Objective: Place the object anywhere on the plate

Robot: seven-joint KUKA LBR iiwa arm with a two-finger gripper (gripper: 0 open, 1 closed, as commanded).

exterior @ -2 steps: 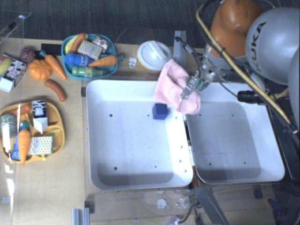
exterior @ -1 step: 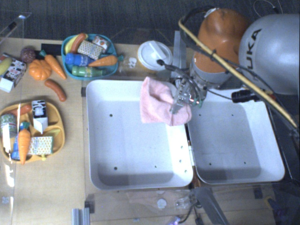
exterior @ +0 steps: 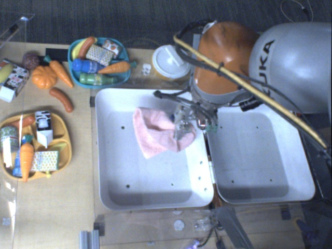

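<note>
While the pincer (exterior: 182,129) hangs over the pink cloth (exterior: 158,133), its right edge, the cloth stretches toward 8 o'clock; pincer opening I cannot tell.

Arm (exterior: 270,61) reaching from right, pincer (exterior: 184,124) pointing down.

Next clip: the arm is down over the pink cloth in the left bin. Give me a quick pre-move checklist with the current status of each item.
1. Pincer over the pink cloth: ok, at its right edge.
2. Cloth clamped between the fingers: cannot tell, wrist blocks the view.
3. Cloth inside the left bin: ok, lying crumpled near the back.
4. Plate to receive it located: not ok; a white round dish sits behind the bins, identity uncertain.
5. Right bin free of obstacles for travel: ok.
</note>
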